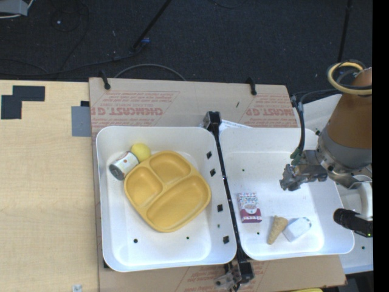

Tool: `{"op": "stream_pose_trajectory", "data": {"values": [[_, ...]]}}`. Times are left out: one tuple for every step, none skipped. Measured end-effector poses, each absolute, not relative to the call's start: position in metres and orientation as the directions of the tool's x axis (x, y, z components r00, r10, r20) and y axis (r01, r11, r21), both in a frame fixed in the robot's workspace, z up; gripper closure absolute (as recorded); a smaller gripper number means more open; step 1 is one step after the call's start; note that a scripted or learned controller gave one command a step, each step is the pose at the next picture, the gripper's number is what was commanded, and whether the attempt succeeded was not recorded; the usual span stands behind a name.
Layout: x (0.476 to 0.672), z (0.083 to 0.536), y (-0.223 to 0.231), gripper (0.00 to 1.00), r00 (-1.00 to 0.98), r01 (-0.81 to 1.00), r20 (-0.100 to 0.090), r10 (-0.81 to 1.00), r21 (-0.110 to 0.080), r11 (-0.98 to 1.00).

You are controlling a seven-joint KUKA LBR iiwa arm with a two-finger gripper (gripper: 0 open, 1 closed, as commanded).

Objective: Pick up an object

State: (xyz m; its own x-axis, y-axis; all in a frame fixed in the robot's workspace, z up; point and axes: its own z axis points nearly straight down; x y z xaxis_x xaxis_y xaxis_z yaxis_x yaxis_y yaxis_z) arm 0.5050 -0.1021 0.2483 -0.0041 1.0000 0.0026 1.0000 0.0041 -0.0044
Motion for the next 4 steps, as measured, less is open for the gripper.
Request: {"op": "stream_pose_trajectory", "data": {"values": [[0.498,0.239,-0.052,1.0,-0.004,1.0,0.002,1.0,-0.005,0.004],[0.498,0.227,-0.002,1.0,-0.004,1.0,0.002,1.0,-0.005,0.004],[0.498,0.231,0.058,1.0,-0.005,1.0,0.0,1.0,-0.004,0.005],[0.503,0.218,0.11,1.0,-0.005,1.0,0.001,1.0,-0.005,0.005]]}}
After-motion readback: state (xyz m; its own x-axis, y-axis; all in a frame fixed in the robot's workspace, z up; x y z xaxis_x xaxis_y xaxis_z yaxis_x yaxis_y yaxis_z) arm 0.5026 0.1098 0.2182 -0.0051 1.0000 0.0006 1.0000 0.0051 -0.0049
